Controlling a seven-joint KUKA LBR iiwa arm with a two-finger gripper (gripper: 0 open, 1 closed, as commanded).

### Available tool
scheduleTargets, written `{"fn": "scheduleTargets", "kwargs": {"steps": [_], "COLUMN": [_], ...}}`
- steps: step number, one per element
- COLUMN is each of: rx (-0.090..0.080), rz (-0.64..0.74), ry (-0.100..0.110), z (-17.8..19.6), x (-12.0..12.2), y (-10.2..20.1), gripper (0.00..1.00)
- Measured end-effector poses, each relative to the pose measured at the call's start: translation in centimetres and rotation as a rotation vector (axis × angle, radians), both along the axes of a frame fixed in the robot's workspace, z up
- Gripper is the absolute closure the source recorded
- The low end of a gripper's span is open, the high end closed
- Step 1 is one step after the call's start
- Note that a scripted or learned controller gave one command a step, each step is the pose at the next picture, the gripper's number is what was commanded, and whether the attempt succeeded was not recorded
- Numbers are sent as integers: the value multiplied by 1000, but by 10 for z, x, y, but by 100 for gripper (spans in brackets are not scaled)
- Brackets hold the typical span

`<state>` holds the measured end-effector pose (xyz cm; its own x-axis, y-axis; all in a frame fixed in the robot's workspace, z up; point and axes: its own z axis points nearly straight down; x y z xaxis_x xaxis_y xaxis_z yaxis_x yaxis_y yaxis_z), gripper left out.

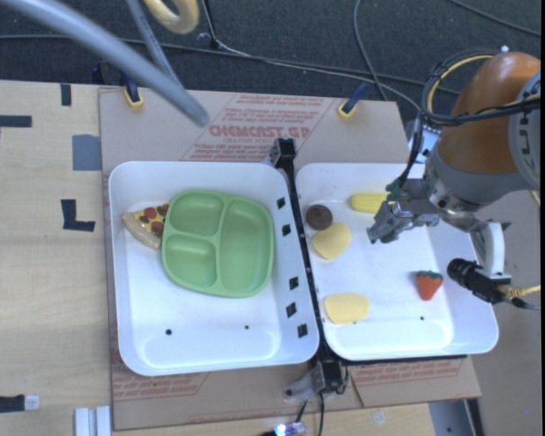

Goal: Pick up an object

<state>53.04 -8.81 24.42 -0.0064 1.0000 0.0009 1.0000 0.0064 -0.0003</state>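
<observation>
The gripper [388, 228] was seen low over the right bin [468, 339], at its far middle, with the grey arm [490, 125] and its orange band reaching in from the right. Whether the gripper was clenched or released could not be told, and nothing was seen between its fingers.

Just beside the gripper, on its far left, a yellow banana-like piece [368, 203] was lying with its long axis running left to right. Further left, a small brown round piece [319, 216] was placed near the divider, and a pale yellow piece [331, 241] was lying just nearer than it, tilted. A second yellow piece [346, 308] was found at the near left of the bin, its long axis left to right. A red strawberry [428, 284] was set to the right, its green end pointing far.

In the left bin [145, 343], a green divided plate [220, 243] was overlapping a pizza slice [146, 222], whose tip pointed right beneath the plate.

Both bins were carried on a cardboard sheet [254, 121] over a light wooden table [36, 271], with dark carpet [282, 16] and cables beyond the far edge.
</observation>
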Motion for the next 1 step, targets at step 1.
{"fn": "scheduleTargets", "kwargs": {"steps": [1], "rx": [-1], "rz": [-1], "ry": [1], "z": [-15], "x": [18], "y": [49], "gripper": [100]}}
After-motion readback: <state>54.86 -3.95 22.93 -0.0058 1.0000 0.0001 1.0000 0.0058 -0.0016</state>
